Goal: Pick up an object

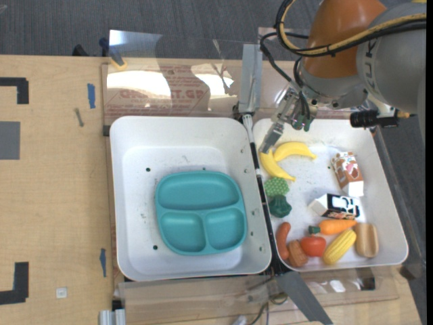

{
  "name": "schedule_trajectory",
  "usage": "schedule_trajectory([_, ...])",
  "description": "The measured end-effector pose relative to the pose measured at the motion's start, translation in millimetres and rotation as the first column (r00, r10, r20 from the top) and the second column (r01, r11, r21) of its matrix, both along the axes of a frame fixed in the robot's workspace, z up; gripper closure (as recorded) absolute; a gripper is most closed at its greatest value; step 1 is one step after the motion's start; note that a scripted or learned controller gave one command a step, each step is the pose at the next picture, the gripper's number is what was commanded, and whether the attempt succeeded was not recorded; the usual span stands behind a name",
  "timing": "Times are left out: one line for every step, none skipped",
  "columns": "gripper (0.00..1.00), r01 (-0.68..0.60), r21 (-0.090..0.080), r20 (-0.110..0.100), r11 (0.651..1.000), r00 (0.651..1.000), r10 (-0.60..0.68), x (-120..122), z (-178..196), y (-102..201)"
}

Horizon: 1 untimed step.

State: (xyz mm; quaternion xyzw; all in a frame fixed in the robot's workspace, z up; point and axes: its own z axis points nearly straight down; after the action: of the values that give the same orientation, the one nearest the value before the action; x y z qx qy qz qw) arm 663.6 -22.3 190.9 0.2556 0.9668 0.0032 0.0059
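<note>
Gripper [284, 124] being hung over right bin [391, 212] far-left corner, beside curved yellow banana [293, 152]; fingers' state cannot be told. Glossy teal divided tray [201, 210] being carried in left bin [128, 181].

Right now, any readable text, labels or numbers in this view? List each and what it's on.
Nothing reads clearly.
Red print on the cardboard panel behind the left bin: blurred by glare, unreadable.
Black-and-white box in the right bin: markings too small to read.
Red-and-white packet: print too small to read.
</note>
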Motion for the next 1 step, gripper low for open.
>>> schedule_trajectory([0.00, 0.204, -0.002, 0.018, 0.979, 0.979, -0.204, -21.7, -82.2, -69.1])
